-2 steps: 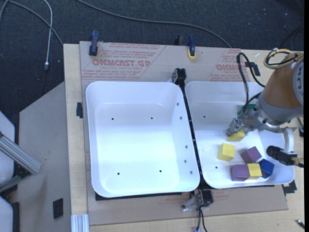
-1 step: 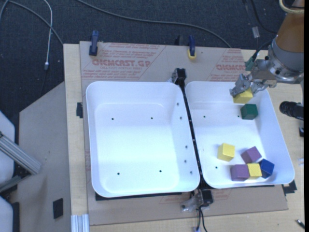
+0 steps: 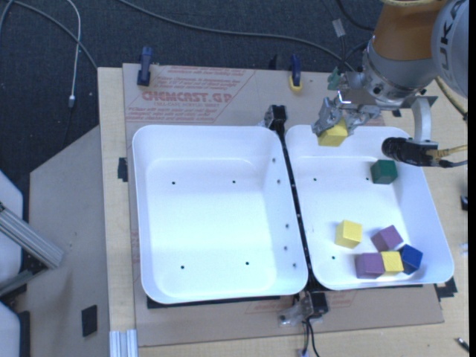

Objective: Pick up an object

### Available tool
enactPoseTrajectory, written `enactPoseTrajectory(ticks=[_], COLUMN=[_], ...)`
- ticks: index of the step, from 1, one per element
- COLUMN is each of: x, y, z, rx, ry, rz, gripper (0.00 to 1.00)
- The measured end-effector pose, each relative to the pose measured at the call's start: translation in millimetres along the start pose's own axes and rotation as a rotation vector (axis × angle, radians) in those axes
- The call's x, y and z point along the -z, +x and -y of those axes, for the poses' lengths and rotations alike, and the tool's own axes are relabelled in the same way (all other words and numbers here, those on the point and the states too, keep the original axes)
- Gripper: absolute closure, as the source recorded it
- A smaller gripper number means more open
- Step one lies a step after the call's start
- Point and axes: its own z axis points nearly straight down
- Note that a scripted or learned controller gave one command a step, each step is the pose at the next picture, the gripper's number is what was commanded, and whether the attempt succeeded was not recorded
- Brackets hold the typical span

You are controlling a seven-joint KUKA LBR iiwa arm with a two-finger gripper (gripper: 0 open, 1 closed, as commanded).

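One yellow block (image 3: 332,134) sits clamped between the fingers of my gripper (image 3: 336,125) above the right bin's (image 3: 435,222) upper-left rim, so I judge the pick essentially done, five blocks left lower right.

Arm (image 3: 416,28): cut off by top and right edges. Yellow block (image 3: 332,134): upper part hidden behind gripper (image 3: 336,119).
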Motion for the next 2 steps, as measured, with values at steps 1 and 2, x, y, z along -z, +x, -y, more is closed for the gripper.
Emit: enactPoseTrajectory(ticks=[1,2], x=[-20.9,-80.0], y=[10.0,75.6], z=[-4.4,-15.6], rx=[-0.085,-0.004], ry=[0.003,0.007], rz=[0.002,0.001], gripper=[1.0,1.0])
